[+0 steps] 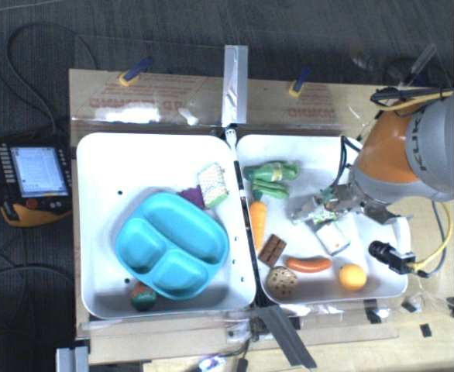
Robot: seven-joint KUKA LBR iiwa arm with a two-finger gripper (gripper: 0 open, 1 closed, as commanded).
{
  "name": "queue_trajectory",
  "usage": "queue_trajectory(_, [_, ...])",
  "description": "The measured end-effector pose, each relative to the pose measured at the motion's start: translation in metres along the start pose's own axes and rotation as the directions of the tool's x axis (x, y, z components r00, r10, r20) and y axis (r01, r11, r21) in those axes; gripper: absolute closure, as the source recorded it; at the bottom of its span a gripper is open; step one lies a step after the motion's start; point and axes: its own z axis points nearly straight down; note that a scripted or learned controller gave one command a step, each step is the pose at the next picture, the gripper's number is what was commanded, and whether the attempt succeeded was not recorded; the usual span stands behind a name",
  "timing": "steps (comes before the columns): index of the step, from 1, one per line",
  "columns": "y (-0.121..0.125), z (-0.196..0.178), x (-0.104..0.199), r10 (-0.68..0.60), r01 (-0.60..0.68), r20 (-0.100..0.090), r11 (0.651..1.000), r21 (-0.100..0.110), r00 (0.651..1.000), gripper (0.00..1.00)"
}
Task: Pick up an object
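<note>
Objects for picking lie scattered under me in the right bin (401,231). My gripper (320,208) hangs low over the middle of that bin, and whether its fingers are spread or closed I cannot tell (the metal parts blur together from this angle). Just below it lies a small white card-like piece (334,241), possibly touching me. Further out in the same bin: a green vegetable (272,177) at the top left, a carrot (257,220) along the left wall, a brown chocolate bar (272,249), a sausage (308,266), a brown cookie (282,283) and an orange (352,277). The left bin (99,169) holds a blue divided tray (171,243), tilted, with a speckled sponge (212,185) and a purple item (192,198) at its upper edge and a small dark toy (142,296) at its lower corner.
</note>
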Motion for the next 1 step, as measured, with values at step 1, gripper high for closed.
queue_trajectory(1, [-0.0247, -0.1182, -0.0264, 0.076, -0.076, -0.007, 0.997, 0.023, 0.997, 0.0])
